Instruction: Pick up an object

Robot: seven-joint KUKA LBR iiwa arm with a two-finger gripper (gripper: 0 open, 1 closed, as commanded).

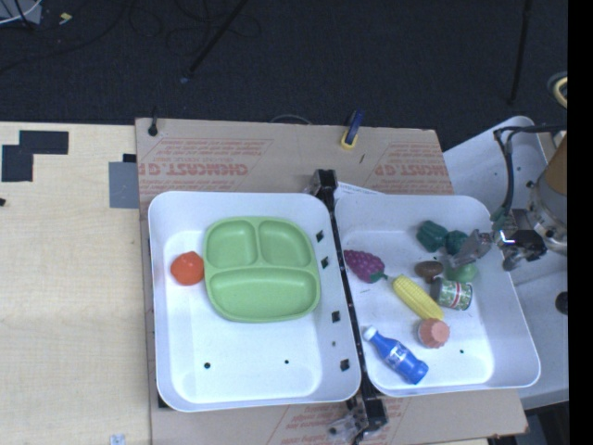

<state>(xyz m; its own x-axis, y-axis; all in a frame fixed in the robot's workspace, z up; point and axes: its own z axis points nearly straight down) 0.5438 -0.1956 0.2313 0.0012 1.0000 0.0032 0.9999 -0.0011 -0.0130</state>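
The right bin [514,360] holds several small objects: a purple bunch of grapes [364,264], a yellow corn cob [416,297], a blue bottle [397,355], a pink round piece [433,333], a green can [453,294], a brown piece [428,270] and dark teal pieces [441,237]. My gripper [484,246] reaches in from the right, low over the bin's upper right part. It hangs just right of the teal pieces and above the green can. Nothing can be seen held in it.
The left bin [176,360] contains a green divided plate [260,269] and an orange-red ball [187,268] to its left. A black divider [339,286] separates the bins. Cardboard [241,160] lies under both bins. The arm's cables [508,170] hang at the right.
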